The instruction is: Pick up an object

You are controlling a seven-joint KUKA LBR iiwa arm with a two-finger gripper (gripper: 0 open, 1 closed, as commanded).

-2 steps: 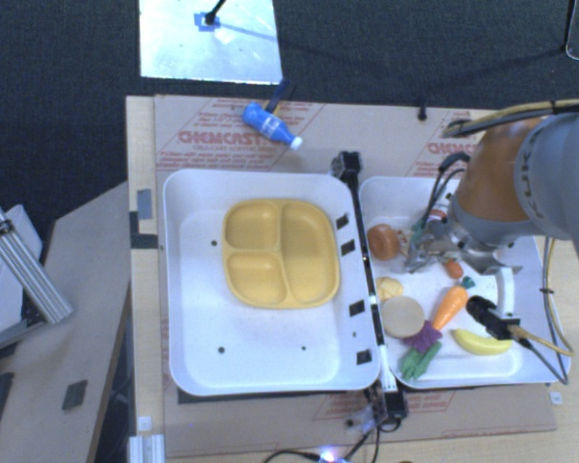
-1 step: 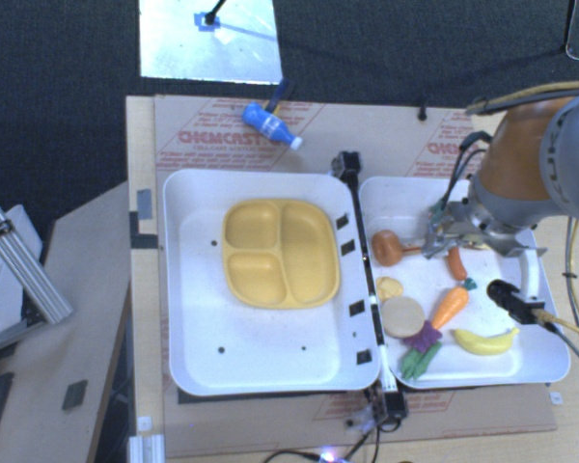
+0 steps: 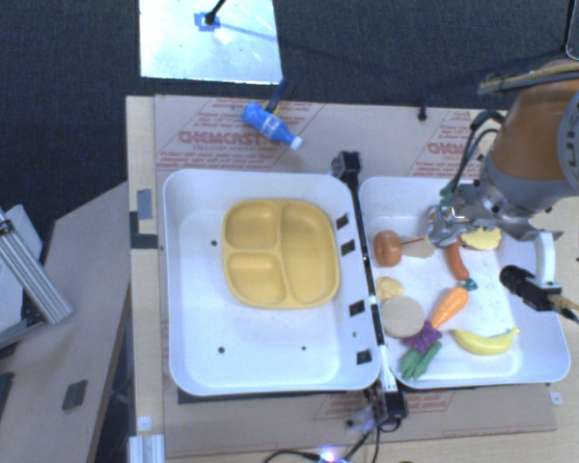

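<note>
Lower right of the frame, nearest the camera: the right bin [image 3: 556, 363] holds a scatter of toy food. Along its near edge lie a yellow banana [image 3: 484, 340], a purple-and-green vegetable [image 3: 421, 347], an orange carrot [image 3: 449, 306] and a round tan disc [image 3: 402, 315]. Farther back sit a small yellow piece [image 3: 390, 286], a reddish-brown mushroom-shaped piece [image 3: 390, 248] and an orange sausage shape [image 3: 457, 261].

Just beyond these, at the right bin's far side, the gripper [image 3: 446, 222] hangs low over the toys, near the mushroom piece and the sausage. Whether its jaws are spread or pressed together cannot be told from here — nothing is visibly between them. The grey arm with its orange band [image 3: 540, 128] reaches in from the upper right, wrist bent downward.

The step looks like the approach, with no grasp made yet. The next move would call for settling squarely over one piece and closing on it.

The left bin [image 3: 188, 355], centre frame, holds a yellow divided plate [image 3: 278, 254]. Behind it — on the bench — lies a blue bottle [image 3: 269, 123].
</note>
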